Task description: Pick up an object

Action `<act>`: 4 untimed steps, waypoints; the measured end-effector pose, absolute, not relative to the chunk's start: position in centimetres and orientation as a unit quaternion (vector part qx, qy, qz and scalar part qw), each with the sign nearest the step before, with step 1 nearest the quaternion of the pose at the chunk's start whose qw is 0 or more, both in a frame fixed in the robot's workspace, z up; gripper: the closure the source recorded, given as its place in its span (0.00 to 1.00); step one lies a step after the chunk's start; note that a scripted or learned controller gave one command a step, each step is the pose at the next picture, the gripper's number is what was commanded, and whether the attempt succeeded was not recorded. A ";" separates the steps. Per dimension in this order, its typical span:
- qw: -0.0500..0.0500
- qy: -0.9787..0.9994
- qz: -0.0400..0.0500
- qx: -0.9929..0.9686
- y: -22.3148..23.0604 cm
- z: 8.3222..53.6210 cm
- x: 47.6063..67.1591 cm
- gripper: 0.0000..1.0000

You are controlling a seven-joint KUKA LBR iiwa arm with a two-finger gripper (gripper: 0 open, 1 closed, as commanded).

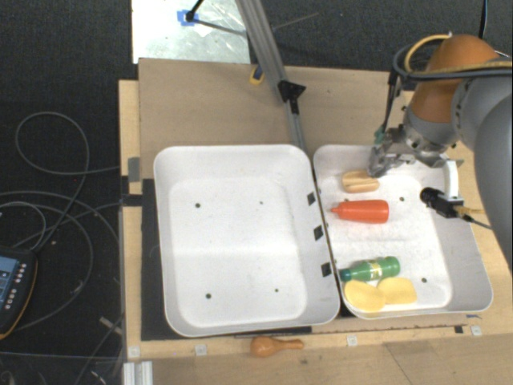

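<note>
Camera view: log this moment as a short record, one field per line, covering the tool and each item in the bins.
arm: reaches in from the right, over the right bin
tool: low over the far end of the right bin, just above the tan bun
tan bun: lying in the right bin, nearest the tool
red bottle: on its side, mid bin
green bottle: on its side, near end
yellow pieces: at the near edge, beside the green bottle
left bin: white, beside the right bin
orange item: on the bench, outside the bins
</note>
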State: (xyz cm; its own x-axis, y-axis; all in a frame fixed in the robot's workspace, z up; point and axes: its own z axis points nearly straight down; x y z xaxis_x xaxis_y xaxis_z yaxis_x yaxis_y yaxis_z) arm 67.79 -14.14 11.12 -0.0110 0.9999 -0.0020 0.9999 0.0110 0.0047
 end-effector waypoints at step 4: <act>0.001 0.711 0.002 0.703 -8.0 24.8 68.3 1.00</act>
State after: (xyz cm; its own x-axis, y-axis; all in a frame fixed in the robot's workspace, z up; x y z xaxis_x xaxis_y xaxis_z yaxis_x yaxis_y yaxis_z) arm 68.32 -8.01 24.75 -0.0105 0.9999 0.0016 0.9999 0.0105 0.0031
